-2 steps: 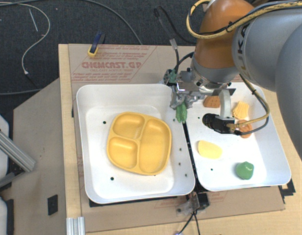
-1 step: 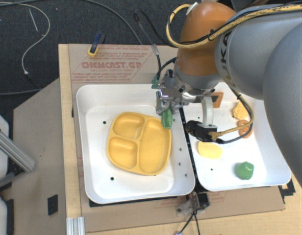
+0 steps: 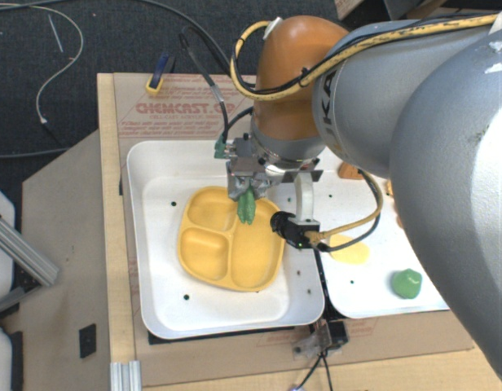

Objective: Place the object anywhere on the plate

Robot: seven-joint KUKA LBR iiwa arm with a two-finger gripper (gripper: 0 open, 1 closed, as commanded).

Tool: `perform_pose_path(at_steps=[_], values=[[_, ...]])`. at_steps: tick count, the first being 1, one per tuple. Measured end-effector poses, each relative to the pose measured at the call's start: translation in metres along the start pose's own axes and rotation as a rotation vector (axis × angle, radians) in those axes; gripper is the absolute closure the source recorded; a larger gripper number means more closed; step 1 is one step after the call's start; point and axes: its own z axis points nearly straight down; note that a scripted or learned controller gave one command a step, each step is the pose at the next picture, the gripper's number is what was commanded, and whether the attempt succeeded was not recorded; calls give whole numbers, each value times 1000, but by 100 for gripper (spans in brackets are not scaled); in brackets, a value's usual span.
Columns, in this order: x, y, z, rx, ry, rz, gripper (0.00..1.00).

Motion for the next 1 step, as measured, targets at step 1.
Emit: perform_pose_path(at_steps=[1], values=[[-3,1,-1,-2,-1,5,0]])
